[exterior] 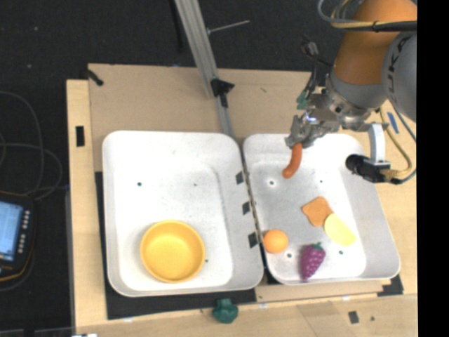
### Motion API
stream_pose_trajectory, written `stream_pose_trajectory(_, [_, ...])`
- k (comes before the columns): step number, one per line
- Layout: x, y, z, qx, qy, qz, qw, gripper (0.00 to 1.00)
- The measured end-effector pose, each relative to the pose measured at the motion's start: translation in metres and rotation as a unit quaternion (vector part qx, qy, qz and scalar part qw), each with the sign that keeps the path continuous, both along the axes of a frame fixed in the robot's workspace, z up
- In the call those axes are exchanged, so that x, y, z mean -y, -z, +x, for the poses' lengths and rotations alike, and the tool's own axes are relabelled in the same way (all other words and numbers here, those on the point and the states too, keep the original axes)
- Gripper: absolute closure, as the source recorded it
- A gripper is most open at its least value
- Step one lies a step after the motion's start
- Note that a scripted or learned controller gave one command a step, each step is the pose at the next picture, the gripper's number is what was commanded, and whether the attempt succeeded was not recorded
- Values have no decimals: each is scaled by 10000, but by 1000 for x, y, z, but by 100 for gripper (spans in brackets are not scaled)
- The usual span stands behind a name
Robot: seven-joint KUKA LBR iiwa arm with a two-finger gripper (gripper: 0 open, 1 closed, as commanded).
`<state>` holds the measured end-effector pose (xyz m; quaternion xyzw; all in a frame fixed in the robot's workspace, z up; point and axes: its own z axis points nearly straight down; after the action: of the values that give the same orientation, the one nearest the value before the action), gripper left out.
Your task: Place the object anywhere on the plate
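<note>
A yellow plate (172, 250) lies in the near part of the left bin (168, 167). Over the far side of the right bin (365, 209), my gripper (300, 140) is shut on the top end of an orange-red sausage-shaped object (292, 161), which hangs down from the fingers above the bin floor. The arm comes in from the upper right.
In the right bin's near part lie an orange wedge (317, 210), a yellow piece (339, 230), an orange ball (275, 241) and a purple grape bunch (312, 260). A slanted metal pole (200, 44) rises behind the bins. A small green object (225, 311) sits on the bench front.
</note>
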<state>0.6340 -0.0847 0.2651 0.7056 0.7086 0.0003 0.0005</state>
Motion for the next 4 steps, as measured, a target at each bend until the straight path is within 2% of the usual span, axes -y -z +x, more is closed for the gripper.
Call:
stream_pose_trajectory(1, [-56,5,-23,-6,-8,6,10000,100])
stream_pose_trajectory(2, [-103,7,-27,-4,-11,8,10000,100])
stream_pose_trajectory(4, [-211,4,-52,-13,-21,12,10000,100])
